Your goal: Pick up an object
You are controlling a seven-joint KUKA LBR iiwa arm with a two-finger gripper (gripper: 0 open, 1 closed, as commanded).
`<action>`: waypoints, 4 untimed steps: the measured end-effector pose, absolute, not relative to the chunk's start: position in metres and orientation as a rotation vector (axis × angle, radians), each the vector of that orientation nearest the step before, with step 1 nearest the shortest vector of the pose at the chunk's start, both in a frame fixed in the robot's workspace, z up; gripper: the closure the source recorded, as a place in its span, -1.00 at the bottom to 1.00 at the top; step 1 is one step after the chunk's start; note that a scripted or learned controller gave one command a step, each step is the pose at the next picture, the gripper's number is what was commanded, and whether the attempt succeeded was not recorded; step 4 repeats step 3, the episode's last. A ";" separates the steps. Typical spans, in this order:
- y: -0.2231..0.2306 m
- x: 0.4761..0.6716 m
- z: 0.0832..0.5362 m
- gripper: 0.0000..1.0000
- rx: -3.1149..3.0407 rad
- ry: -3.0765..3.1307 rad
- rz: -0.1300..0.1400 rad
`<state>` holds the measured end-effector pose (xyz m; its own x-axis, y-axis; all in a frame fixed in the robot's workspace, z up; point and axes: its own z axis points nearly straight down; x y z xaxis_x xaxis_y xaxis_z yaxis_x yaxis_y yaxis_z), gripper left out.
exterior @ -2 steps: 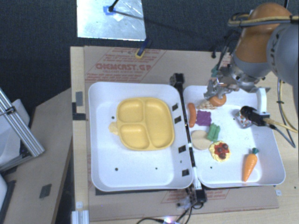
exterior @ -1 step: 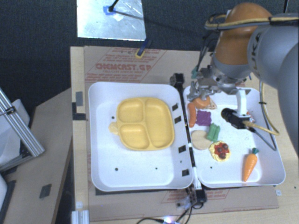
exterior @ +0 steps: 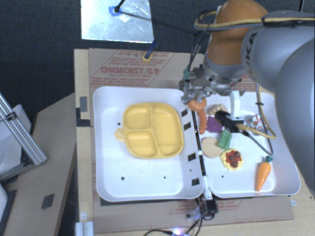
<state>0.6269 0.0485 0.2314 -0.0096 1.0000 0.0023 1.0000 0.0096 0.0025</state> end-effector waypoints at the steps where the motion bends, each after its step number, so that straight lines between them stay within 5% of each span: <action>1: 0.039 0.617 0.229 1.00 2.221 2.223 -0.002; 4: 0.037 0.627 0.234 1.00 2.217 2.225 0.002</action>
